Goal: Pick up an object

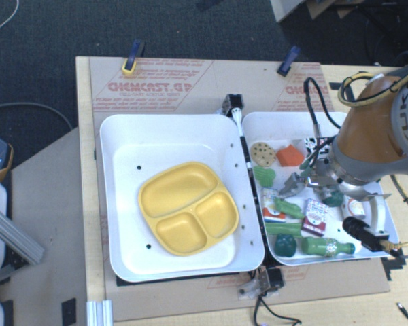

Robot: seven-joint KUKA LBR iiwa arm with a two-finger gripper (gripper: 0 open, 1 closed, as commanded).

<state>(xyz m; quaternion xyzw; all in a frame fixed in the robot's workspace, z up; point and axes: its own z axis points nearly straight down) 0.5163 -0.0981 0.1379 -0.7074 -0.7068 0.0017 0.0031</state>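
Left bin (pixel 115 182): shallow white tray with rounded corners and a raised rim; smooth, glossy plastic. A wide band of bare white floor runs along its 9 o'clock and 12 o'clock sides.
Yellow plate (pixel 188 208): three-compartment divided dish, matte yellow plastic, rounded outline, lying flat and turned at a slant in the left bin toward 5 o'clock of its centre. Open floor all around it except at 3 o'clock, where it sits near the rim.
Right bin (pixel 272 123): same white tray, its left rim touching the left bin's right rim. Crowded; the only bare floor is a strip along 12 o'clock.
Objects in right bin: a round tan cookie-like disc (pixel 261 153) with dark dots at 10 o'clock; an orange block (pixel 290 156) just beside it; a green lump (pixel 264 176) below the disc; a green bottle (pixel 324 247) lying on its side at 6 o'clock; a small red-and-white packet (pixel 316 217) near centre.
Gripper (pixel 294 184): metal, grey, low over the middle of the right bin, pointing to 9 o'clock. Jaws: cannot tell whether spread or closed, and nothing is seen pinched.
Arm (pixel 370 138): orange band and grey body covering the bin's 3 o'clock side.
Bench (pixel 190 87): pale board with red printed lettering, clamped at its 12 o'clock edge.
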